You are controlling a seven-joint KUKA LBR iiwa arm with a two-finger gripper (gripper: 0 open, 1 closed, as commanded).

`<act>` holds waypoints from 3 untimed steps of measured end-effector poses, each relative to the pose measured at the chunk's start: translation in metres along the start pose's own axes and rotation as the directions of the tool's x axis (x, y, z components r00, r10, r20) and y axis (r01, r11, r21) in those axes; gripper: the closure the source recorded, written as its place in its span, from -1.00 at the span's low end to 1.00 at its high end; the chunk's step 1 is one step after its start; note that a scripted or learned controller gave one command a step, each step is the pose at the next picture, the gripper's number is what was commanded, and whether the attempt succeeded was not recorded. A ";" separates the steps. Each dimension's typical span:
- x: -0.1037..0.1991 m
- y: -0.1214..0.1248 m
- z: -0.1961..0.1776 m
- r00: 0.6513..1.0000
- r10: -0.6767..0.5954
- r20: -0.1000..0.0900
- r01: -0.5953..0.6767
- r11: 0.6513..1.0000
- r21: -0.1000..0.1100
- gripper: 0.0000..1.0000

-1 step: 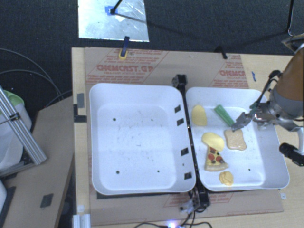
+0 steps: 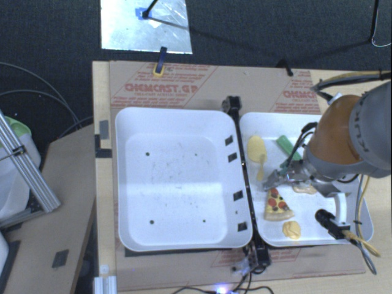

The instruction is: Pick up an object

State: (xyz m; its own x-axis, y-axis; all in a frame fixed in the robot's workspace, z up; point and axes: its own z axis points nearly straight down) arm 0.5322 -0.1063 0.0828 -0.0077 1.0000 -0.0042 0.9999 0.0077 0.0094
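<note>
While my gripper [image 2: 273,180] hovers at twelve o'clock of the pizza slice [image 2: 277,204], I cannot tell its state.

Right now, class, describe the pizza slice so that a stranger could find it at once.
Start at the right bin, where the arm reaches in. Near its front edge, just below the pincer, lies the pizza slice. It is the one wedge-shaped thing, yellow dotted with red; the lump in front of it is plain yellow.

One fixed camera looks down at a slant on the bench [image 2: 202,78], far enough to take in both bins, left [image 2: 177,179] and right [image 2: 306,127], side by side, with the arm [image 2: 361,133] entering from the right
</note>
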 end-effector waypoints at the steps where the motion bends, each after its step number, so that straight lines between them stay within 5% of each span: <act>1: -0.005 0.003 -0.017 1.000 0.006 0.002 -0.006 1.000 -0.006 1.00; 2: 0.038 -0.045 -0.107 1.000 0.000 -0.006 0.000 1.000 0.004 1.00; 3: 0.096 -0.042 -0.168 1.000 -0.004 -0.006 0.004 1.000 0.001 1.00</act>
State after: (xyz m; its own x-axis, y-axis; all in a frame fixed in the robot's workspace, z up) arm 0.4884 -0.0099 0.2504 -0.0112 0.9999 0.0018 0.9999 0.0112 0.0088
